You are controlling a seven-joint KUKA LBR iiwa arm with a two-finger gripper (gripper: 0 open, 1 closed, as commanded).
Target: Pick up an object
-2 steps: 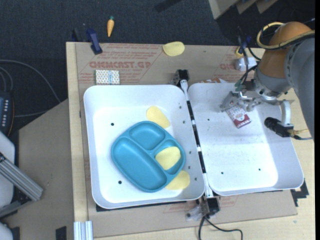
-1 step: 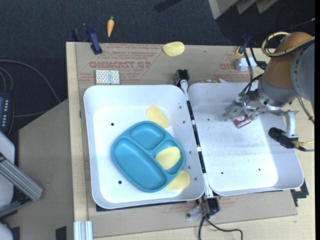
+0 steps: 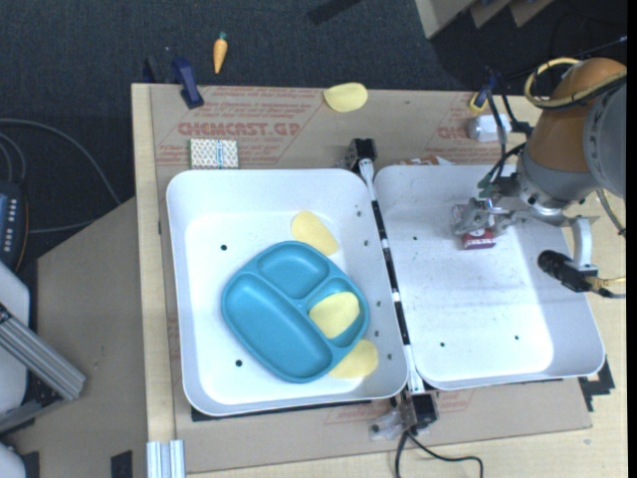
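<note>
Camera view gives us the gripper [image 3: 485,217] low in the right bin [image 3: 498,352], near its back edge; we cannot tell its state. A small red object [image 3: 479,240], blurred, lies touching its underside, its long axis across the bin. We cannot tell its heading.

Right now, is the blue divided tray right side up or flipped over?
Right side up: the blue tray shows its compartments facing upward, and a yellow piece lies in one.
</note>
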